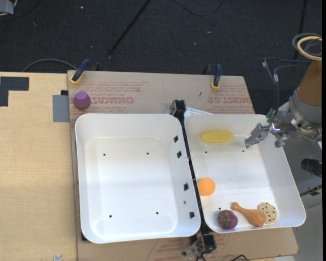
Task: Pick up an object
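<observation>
— Starting far left of the claw, what sits on the bench?

— A purple knob-like thing on the cardboard sheet, outside both bins, well apart from the claw. Next comes the left bin, a shallow white tray with bare floor and small dark dots.

— And the right bin?

— That one carries everything else. A yellow corn-shaped piece lies just left of the claw, near it but not touching. Below and left of the claw, an orange ball rests close to the black divider between the bins. Farther below, along the near wall, a dark purple ball, a tan drumstick-shaped toy and a speckled cookie sit in a row, drumstick touching the cookie.

— The claw itself?

— It hangs over the right bin's upper part, reaching in from the right. Nothing shows between its fingers; whether they are spread or pressed together, I cannot tell.
</observation>
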You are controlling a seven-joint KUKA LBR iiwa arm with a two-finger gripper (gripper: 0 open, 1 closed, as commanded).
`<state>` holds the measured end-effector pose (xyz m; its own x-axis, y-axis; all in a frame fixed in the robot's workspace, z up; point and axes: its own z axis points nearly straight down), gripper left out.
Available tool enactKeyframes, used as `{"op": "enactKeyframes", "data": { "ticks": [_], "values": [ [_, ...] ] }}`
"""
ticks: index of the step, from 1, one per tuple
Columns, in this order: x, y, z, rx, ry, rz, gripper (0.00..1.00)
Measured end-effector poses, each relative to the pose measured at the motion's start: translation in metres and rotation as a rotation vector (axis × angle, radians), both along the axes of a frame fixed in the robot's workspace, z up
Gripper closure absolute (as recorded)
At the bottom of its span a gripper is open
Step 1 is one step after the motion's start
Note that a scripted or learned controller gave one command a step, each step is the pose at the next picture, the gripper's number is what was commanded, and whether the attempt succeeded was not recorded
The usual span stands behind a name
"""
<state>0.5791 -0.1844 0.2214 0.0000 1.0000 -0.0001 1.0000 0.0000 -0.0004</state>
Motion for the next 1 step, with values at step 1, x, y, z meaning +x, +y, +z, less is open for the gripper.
{"op": "enactKeyframes", "data": {
  "ticks": [1],
  "values": [
    [-0.0188,0.0317,-0.1389,0.002,0.008,0.001,0.00]
  ]
}}
